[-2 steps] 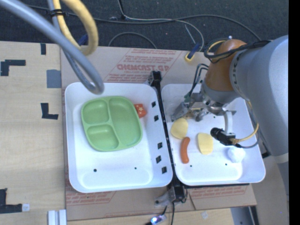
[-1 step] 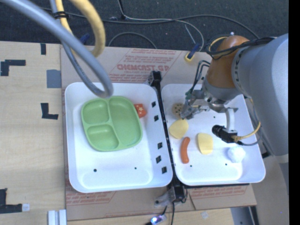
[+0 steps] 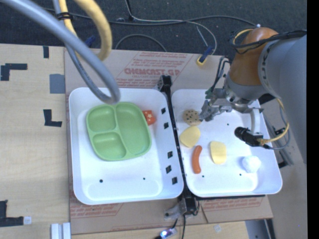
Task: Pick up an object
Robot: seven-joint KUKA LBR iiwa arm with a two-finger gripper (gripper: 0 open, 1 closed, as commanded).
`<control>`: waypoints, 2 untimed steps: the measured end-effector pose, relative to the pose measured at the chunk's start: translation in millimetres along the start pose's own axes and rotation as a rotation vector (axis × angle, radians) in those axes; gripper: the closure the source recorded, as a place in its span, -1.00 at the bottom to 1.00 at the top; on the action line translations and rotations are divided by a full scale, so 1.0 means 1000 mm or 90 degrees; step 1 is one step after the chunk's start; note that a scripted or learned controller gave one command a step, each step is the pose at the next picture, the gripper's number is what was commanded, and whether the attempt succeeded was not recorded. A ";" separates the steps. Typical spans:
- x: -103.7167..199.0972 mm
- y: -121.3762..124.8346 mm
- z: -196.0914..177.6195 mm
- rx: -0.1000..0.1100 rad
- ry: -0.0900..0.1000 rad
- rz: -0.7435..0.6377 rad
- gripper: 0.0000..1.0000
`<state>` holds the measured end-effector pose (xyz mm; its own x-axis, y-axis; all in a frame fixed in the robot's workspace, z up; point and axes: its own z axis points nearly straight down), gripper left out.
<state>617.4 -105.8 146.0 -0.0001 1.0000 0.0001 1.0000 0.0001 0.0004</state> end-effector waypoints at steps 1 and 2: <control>-0.007 -0.006 -0.048 0.000 0.000 0.000 1.00; -0.007 0.002 -0.093 -0.001 0.000 -0.001 1.00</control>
